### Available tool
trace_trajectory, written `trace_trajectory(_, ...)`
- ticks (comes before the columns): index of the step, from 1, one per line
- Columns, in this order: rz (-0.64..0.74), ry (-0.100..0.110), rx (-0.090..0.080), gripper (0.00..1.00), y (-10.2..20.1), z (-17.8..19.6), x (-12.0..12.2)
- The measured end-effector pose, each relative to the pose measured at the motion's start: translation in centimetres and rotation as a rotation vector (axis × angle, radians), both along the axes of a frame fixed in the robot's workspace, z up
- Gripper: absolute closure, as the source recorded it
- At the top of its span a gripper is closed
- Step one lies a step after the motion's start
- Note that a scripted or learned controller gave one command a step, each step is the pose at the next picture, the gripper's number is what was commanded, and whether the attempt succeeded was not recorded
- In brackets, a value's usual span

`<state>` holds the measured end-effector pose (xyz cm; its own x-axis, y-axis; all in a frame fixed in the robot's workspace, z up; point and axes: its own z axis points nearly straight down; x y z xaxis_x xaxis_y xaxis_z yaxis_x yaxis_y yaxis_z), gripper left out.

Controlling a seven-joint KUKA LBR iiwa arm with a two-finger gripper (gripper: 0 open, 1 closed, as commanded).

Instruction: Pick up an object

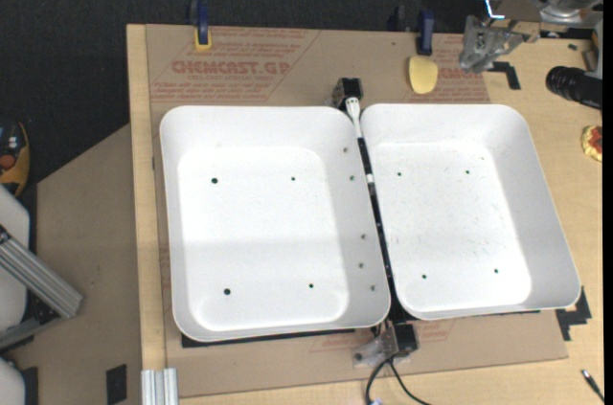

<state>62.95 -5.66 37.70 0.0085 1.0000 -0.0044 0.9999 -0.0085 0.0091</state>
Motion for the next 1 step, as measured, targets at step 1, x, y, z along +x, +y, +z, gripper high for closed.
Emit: trace_trajectory(1,0.011,0.018,0.006,1.0,3.16,-8.89,3.68)
